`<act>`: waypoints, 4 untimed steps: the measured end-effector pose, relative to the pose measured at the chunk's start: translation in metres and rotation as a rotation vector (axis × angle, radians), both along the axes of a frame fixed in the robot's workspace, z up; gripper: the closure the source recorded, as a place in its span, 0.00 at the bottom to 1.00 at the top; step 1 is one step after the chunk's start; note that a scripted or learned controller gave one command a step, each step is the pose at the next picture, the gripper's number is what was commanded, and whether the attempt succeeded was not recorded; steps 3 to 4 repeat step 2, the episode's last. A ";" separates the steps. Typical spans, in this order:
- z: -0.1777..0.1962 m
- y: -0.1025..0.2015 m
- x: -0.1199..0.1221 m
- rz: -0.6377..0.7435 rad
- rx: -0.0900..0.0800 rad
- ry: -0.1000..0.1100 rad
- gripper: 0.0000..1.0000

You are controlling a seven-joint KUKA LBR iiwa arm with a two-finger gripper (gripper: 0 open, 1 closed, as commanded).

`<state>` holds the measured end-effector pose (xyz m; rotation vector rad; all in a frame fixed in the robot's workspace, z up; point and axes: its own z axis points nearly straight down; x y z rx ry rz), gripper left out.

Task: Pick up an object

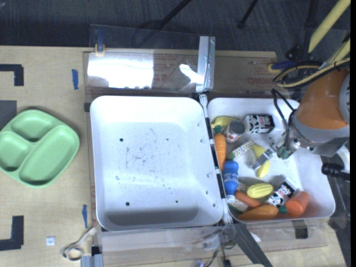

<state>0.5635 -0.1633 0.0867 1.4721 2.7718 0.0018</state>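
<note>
Orange-banded arm reaches into the right bin, gripper low among cluttered toys.
Whether it is holding anything cannot be told; a yellow lemon lies near, just below.

Even overhead light, with strong glare on the clear panel behind the bins; overall slightly soft focus.
</note>
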 end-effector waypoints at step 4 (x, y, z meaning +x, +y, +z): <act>0.127 0.106 0.008 -0.004 0.000 0.000 1.00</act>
